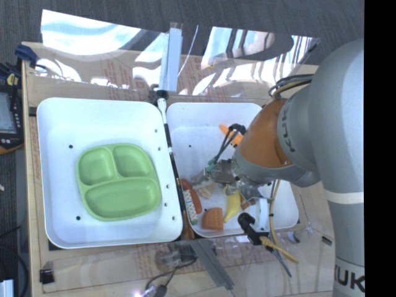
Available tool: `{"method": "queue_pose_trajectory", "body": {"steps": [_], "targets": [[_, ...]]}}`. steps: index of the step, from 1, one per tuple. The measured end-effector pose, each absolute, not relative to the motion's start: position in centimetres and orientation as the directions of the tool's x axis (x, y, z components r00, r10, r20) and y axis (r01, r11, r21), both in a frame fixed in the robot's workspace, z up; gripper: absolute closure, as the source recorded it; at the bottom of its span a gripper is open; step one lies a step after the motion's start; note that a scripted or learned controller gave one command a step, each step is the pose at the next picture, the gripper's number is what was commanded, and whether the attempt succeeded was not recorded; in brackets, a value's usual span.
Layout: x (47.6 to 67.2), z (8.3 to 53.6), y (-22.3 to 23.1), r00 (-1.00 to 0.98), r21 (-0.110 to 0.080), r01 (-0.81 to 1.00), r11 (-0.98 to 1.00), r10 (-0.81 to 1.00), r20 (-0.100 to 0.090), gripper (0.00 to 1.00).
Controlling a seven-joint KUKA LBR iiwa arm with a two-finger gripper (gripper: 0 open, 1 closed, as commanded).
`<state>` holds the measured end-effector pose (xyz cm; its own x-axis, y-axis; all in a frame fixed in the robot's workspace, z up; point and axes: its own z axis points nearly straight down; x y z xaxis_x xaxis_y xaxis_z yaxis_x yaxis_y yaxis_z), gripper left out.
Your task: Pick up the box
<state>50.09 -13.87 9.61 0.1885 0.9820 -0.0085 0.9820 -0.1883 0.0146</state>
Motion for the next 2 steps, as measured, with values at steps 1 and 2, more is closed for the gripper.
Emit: {"method": "queue_pose_trajectory", "body": {"steps": [1, 2], "targets": [[51.8, 14.3, -19.7, 0.06, -0.003, 0.998, -0.06, 0.998, 0.001, 0.0], [55.3, 9.3, -18.7, -0.141, 0.0, 0.99, 0.141, 0.99, 0.001, 0.0]]}}
